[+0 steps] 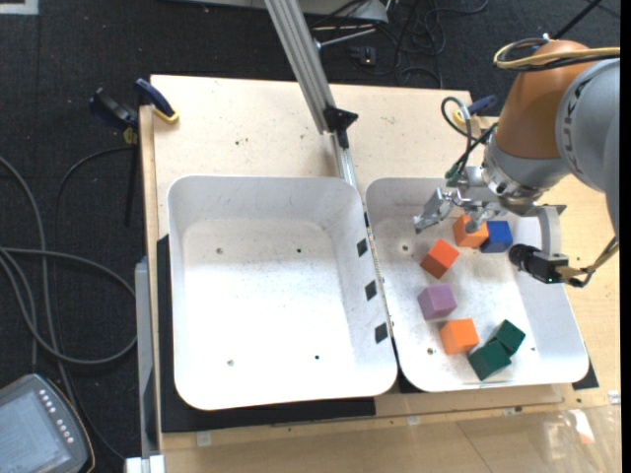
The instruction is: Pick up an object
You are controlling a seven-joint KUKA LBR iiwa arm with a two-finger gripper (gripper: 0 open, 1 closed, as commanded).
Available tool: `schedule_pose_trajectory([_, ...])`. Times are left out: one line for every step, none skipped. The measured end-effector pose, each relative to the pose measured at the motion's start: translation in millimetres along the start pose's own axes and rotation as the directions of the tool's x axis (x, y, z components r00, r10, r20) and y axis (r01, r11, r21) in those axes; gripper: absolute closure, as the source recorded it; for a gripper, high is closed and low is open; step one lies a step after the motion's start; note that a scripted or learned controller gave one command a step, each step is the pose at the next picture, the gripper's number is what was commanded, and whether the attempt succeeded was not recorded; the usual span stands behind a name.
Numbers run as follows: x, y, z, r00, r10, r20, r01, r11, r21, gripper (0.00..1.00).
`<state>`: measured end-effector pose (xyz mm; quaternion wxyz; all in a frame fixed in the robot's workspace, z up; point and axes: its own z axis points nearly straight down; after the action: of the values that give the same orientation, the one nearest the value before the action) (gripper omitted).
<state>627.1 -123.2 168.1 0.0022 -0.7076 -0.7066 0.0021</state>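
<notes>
The right bin [552, 363] holds several small blocks. An orange cube [441, 257] lies near its middle, with a purple cube [437, 302] just below it. Another orange block [469, 231] sits against a blue block [497, 235] farther back. A third orange cube [458, 335] and two dark green blocks [499, 349] lie near the front edge. My gripper [440, 210] hangs over the back of this bin, just left of the orange and blue pair and above the middle orange cube. I see no block in it.
The left bin [197, 215] stands beside the right one, sharing a raised divider [370, 264]. A slanted metal pole [301, 47] rises from the bench behind the bins. A blue and yellow clamp [148, 101] sits at the bench's back left corner.
</notes>
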Motion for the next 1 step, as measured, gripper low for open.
schedule_pose_trajectory([5.6, -6.3, 46.8, 1.0, -0.001, 0.0, 0.001, 1.0, -0.001, 0.0])
